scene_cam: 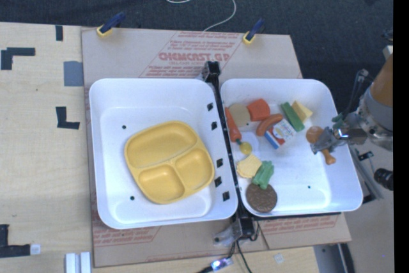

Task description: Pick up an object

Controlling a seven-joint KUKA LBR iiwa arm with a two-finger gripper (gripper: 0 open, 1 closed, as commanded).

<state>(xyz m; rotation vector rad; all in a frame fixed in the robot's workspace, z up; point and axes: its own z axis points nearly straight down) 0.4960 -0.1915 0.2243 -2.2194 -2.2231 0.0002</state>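
We find the two-finger gripper (pixel 327 142) low over the right edge of the right-hand shallow white bin (pixel 319 198), with a small brown-orange piece (pixel 314 134) just at its left side and a second orange bit (pixel 330 159) just below it. At this slant we cannot tell how far the fingers stand apart, nor whether anything sits between them, so we record no hold. The task's candidates all lie in that right bin; the left-hand white bin (pixel 108 105) bears one yellow three-compartment plastic plate (pixel 169 160) and nothing loose. Counted in the right bin: one orange-red block (pixel 259 109), one tan slab (pixel 239 114), one red sausage-shaped piece (pixel 270 124), one green bar (pixel 293 116) beside one pale yellow block (pixel 303 112), one small white printed carton (pixel 280 133), one red strip along the divider (pixel 231 127), one small yellow-green ball (pixel 245 148), one yellow wedge (pixel 249 167), one green leafy piece (pixel 262 174), and one round dark brown disc (pixel 261 197). In our judgement the step in hand is the close on the nearest piece; done well, it would centre the fingers over that single brown-orange piece, keep off the bin wall, and lift straight up only once the grip is confirmed.
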